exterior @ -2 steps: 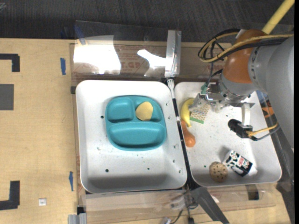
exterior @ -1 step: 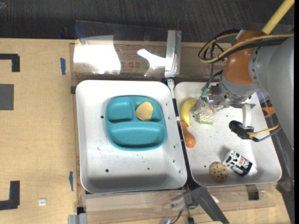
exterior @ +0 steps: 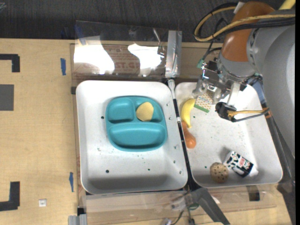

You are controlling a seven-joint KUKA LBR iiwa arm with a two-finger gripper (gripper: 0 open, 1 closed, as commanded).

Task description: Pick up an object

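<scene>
The arm comes in from the upper right of the frame, and its end effector (exterior: 209, 93) hangs low over the upper left part of the right bin (exterior: 262, 139). It sits just above a small speckled card-like piece (exterior: 203, 103), with the banana (exterior: 187, 111) right beside that, against the bin's left wall. Whether the end effector is released or clenched, I cannot tell: the wrist hardware and cables cover it from this angle.

The candidates for picking all lie in the right bin: the banana, an orange object (exterior: 190, 140) just below it near the divider, a round speckled ball (exterior: 218, 171) and a black-and-white patterned box (exterior: 239, 164) at the lower right. The left bin (exterior: 93, 153) holds a teal divided plate (exterior: 136, 125) with a yellow lump (exterior: 145, 111) in its upper right compartment.

To do this step well, I judge the descent should centre on one object alone (the banana and the card piece lie so close that a sloppy closure could catch both or nudge one away). The banana's position against the wall leaves little room on that side, so a grasp across its narrow width looks safer.

A dark clip-like part (exterior: 226, 110) with a yellow cable lies to the right of the wrist; whether it belongs to the arm or rests in the bin is hard to make out.
</scene>
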